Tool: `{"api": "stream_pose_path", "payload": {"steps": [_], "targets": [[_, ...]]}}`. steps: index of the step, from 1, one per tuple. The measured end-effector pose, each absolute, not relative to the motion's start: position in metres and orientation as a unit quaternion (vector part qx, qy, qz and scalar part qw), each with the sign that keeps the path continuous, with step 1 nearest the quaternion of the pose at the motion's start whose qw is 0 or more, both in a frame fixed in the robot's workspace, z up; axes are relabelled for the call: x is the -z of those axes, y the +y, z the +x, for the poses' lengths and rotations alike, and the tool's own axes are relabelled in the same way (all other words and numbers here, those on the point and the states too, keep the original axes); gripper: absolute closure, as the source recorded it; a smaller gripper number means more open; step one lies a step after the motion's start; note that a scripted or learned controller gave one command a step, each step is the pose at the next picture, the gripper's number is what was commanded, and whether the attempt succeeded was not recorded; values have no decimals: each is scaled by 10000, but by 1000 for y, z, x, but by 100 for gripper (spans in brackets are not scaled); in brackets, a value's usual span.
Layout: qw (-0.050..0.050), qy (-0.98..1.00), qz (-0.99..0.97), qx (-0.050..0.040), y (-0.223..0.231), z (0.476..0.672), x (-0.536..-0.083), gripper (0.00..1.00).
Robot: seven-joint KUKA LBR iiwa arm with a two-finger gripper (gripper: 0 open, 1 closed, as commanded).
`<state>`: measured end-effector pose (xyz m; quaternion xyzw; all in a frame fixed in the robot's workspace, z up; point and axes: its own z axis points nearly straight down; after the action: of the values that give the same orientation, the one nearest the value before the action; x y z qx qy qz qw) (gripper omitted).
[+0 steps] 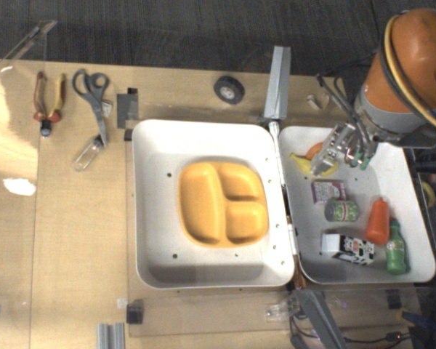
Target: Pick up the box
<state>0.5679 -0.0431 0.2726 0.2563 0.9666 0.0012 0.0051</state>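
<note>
Note: your gripper (339, 150), whose spread I cannot tell, hovers above the box (328, 190), which the can (341, 210) nearly touches and may get clipped.

A pale wooden bench (58, 224) fills most of the view, and beyond its far edge lies a dark grey ribbed floor (167, 13). Taking the roll of black tape (229, 89) near that far edge as landmark: well to its left lie scissors (94, 100) and, further left, red-handled pliers (47, 100). Just right of the tape, a grey metal bar (278, 82) stands. Bright glare falls on the bench far to the tape's left.
</note>
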Motion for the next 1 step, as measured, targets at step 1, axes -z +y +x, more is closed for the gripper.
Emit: {"api": "stream_pose_path", "payload": {"steps": [1], "targets": [[31,9999,146,-7,-39,563,-185,100]]}}
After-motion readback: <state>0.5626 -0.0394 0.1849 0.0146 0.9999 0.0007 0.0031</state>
